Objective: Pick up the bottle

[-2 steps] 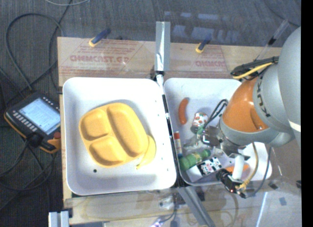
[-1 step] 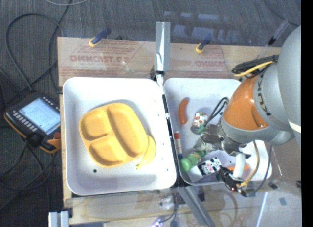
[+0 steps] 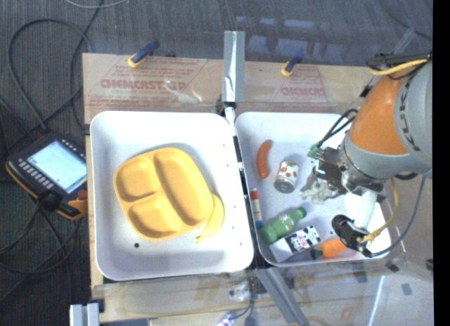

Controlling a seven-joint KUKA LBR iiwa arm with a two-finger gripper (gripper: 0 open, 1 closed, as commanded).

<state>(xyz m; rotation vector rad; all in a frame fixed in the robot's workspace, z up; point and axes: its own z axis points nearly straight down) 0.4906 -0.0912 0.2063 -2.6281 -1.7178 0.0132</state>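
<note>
Camera view: a plywood tabletop [image 3: 176,86] on dark carpet [image 3: 42,50] carries two white bins. The left bin [image 3: 105,247] holds one yellow tray [image 3: 165,191]. The right bin [image 3: 295,124] holds one green bottle [image 3: 281,224] at its near left, one sausage [image 3: 263,158], one can [image 3: 286,175]. The claw [image 3: 320,180] hangs right of the can; whether spread, I cannot tell.
</note>
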